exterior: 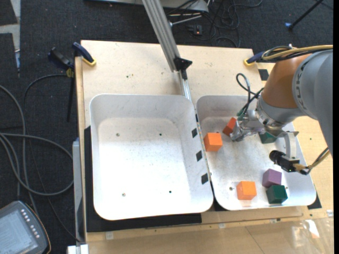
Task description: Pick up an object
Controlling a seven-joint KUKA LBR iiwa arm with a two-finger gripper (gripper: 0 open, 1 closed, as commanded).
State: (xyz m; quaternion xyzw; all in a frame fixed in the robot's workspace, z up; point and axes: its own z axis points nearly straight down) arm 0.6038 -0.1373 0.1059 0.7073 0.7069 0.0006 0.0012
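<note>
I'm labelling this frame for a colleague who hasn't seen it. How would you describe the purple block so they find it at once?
Start at the right bin, the one the arm reaches into. Go to its near right corner, where three blocks cluster. The purple block is the only purple one, sitting just above the dark green block and to the right of an orange block.

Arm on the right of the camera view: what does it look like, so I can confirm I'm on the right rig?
A thick grey cylindrical arm with a rounded orange band above the wrist. Thin dark cables loop beside the wrist, and a small metallic two-finger gripper sits at the tip.
</note>
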